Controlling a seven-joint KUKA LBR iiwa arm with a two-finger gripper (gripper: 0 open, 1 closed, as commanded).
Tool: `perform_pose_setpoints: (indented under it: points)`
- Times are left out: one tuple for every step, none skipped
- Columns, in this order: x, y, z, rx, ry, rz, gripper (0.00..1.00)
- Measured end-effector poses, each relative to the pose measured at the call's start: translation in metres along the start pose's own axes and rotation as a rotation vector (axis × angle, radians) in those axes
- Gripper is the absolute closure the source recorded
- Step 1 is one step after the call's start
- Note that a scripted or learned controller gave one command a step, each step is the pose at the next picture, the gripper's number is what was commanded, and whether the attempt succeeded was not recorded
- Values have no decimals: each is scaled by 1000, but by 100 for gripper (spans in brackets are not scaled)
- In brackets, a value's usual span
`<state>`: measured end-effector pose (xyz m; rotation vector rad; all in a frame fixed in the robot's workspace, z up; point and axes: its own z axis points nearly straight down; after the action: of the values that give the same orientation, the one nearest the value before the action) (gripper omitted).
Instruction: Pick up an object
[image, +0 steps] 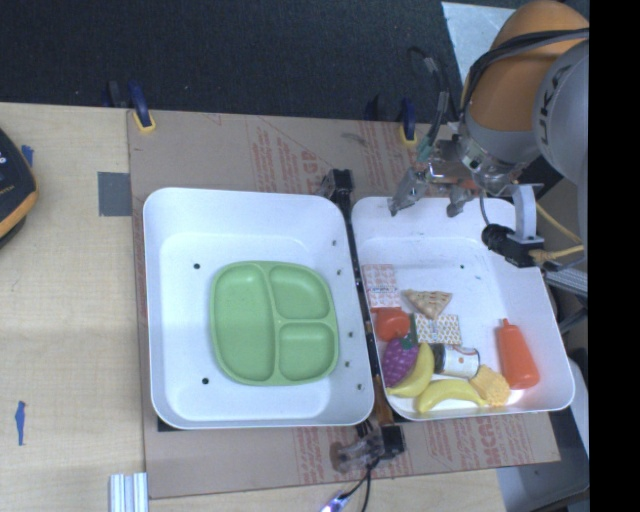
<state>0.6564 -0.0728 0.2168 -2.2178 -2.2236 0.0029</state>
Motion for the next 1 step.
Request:
perform_pose_setpoints:
  points:
    - [-53, 0, -12, -1, 0, 1, 0]
